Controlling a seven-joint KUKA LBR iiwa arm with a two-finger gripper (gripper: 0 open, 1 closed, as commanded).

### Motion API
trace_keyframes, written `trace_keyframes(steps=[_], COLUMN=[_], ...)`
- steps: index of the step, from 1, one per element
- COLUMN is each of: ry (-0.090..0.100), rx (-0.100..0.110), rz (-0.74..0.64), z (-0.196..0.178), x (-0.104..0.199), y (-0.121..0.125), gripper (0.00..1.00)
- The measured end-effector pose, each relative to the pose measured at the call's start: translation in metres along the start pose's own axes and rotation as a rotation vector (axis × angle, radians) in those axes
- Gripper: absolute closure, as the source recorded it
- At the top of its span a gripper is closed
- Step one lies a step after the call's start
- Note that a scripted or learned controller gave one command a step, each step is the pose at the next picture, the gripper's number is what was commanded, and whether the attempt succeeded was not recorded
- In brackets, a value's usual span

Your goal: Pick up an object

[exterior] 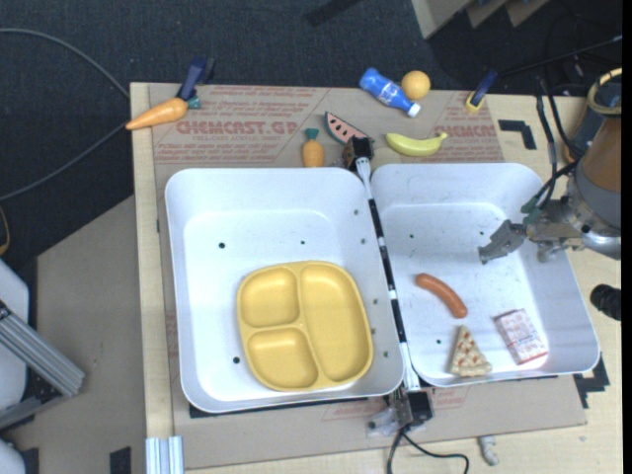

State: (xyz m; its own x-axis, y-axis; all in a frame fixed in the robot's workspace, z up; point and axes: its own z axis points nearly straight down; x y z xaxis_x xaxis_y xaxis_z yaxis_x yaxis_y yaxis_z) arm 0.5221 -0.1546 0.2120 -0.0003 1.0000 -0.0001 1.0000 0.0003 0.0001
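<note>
My gripper (523,249) hangs over the right bin (553,191), near its right side, and it is open with nothing between its fingers. An orange-red sausage (441,294) lies on the bin floor, below and to the left of the gripper. Near the bin's front edge is a pizza slice (470,354), and a pink and white packet (519,335) lies to its right. None of these touches the gripper.
The left bin (197,215) holds a yellow divided plate (303,323). Behind the bins on the bench lie a carrot (158,115), a watermelon slice (341,126), a banana (415,144), a blue bottle (387,91) and an orange ball (416,84).
</note>
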Motion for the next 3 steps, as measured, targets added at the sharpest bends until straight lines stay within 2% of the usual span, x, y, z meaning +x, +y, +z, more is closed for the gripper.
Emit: trace_keyframes(steps=[1, 2, 3], ry=[0.001, 0.001, 0.000], rx=[0.003, 0.002, 0.000], rz=[-0.001, 0.001, 0.002], z=[0.076, 0.128, 0.118], x=[0.054, 0.049, 0.049], y=[-0.020, 0.002, 0.003], gripper=[0.00, 0.00, 1.00])
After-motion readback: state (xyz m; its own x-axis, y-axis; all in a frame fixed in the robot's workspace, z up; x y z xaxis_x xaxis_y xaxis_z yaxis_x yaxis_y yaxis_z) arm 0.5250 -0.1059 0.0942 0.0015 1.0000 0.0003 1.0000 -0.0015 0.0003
